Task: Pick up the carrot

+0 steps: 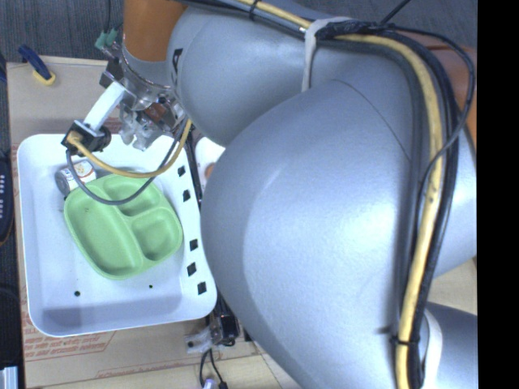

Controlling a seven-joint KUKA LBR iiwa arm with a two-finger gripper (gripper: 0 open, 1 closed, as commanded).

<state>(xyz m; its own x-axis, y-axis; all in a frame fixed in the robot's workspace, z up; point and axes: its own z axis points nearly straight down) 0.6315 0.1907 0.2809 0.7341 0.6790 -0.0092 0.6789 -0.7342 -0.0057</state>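
My gripper [139,134] hangs over the far edge of the left white bin [40,217], just above the back rim of a green divided plate [122,225]. The grey arm covers nearly all of the right bin. At the arm's edge, just right of the bins' divider, a small orange-pink sliver [208,170] peeks out; I cannot tell whether it is the carrot. Nothing is seen held in the gripper.
A small grey object [64,179] lies against the plate's far left corner. A blue and yellow clamp [36,64] sits on the bench beyond the bin. The near part of the left bin floor [105,302] is bare white.
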